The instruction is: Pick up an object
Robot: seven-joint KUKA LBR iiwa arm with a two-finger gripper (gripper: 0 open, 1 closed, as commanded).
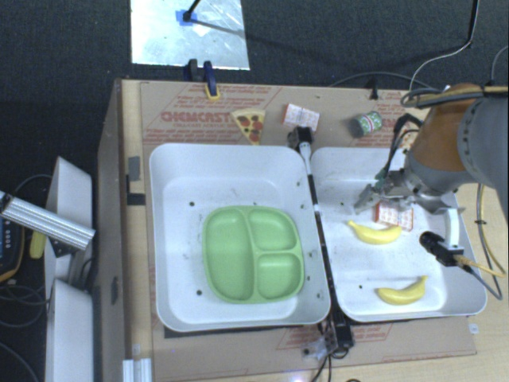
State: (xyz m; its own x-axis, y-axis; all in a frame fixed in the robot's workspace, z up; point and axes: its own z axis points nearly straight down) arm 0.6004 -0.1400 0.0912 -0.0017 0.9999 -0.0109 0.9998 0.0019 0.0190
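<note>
Grey claw (372,198) hanging low over the right bin (460,293), finger state impossible to tell. Lying just right of the claw, nearly touching: a small red-and-white packet (395,215), print too blurred to read. Resting just below that: a yellow banana (374,232); a second banana (401,291) farther below. Sitting far left in the left bin (171,213): a green divided plate (253,253). Showing above, on the cardboard (187,110): red "CHEMCAST" lettering.

two white bins (171,165), two bananas (375,232), one green plate (253,253)
</note>
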